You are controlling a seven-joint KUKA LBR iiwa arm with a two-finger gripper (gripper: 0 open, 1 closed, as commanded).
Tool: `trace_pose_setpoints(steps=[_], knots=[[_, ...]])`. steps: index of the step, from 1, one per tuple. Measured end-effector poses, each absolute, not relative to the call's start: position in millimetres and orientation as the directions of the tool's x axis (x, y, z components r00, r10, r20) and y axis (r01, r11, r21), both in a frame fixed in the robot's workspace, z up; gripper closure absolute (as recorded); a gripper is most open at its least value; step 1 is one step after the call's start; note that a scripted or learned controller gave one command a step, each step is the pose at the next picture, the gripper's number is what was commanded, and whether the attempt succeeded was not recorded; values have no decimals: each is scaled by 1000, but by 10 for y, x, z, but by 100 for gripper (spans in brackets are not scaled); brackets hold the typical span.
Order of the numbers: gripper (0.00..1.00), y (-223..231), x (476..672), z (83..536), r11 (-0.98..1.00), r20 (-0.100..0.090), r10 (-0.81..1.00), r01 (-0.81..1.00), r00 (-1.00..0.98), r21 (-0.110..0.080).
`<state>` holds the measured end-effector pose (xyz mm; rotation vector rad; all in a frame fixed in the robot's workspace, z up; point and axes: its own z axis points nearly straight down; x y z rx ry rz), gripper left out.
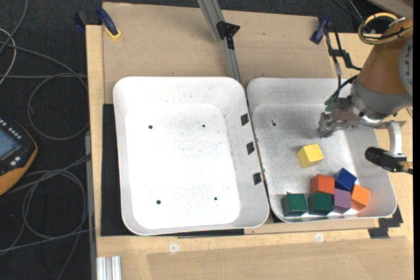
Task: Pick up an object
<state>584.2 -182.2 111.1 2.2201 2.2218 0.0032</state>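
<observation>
A: How far along is the pick?

B: Early, I'd judge. The gripper [326, 126] hangs over the far part of the right bin [282, 92], and nothing sits between its fingers.

A: Are the fingers open or closed?

B: I cannot tell; they are small and dark against the bin floor, and the gap is not readable.

A: Where are the things it could take?

B: All in the right bin. The yellow block [310, 154] lies alone, just near-left of the gripper and apart from it. The rest crowd the near right corner: two green blocks [307, 204], an orange-red block [321, 183], a blue block [346, 178], a purple block [342, 199] and an orange block [360, 195], touching one another.

A: And the left bin [131, 92]?

B: It has no part in this yet.

A: So what remains?

B: Nearly everything: settling over a block, closing on it, lifting. The yellow one looks the easiest, standing free.
</observation>
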Motion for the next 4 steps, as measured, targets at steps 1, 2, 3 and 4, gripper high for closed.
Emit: trace_pose_setpoints(steps=[1, 2, 3, 4], knots=[[100, -1793, 5834, 1752, 2, -2, 1000, 1000, -2, 8], [100, -1751, 5768, 2258, 2, -2, 1000, 1000, -2, 7], [100, -1749, 5772, 2188, 2, -1, 1000, 1000, -2, 0], [100, -1147, 5615, 2291, 7, 3, 1000, 1000, -7, -1]])
